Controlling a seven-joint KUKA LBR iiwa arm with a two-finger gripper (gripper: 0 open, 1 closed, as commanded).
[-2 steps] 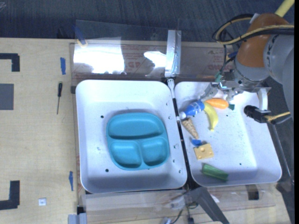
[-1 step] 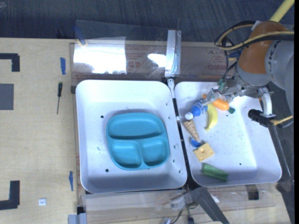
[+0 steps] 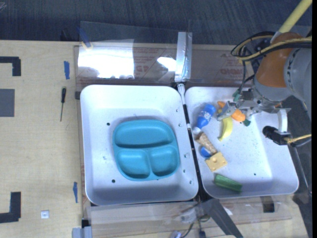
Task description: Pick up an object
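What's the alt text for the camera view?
The arm's gripper hangs over toys at the right bin's far edge, near a banana and blue bottle. The left bin holds a blue divided tray.

The arm (image 3: 292, 73) is cut off at the right edge, and its wrist hides the fingers.

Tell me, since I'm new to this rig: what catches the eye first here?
The blue divided tray dominates the left bin. In the right bin, small toys cluster near its left side: a yellow banana, a blue bottle, a green cucumber. The arm's gripper is at that bin's top edge.
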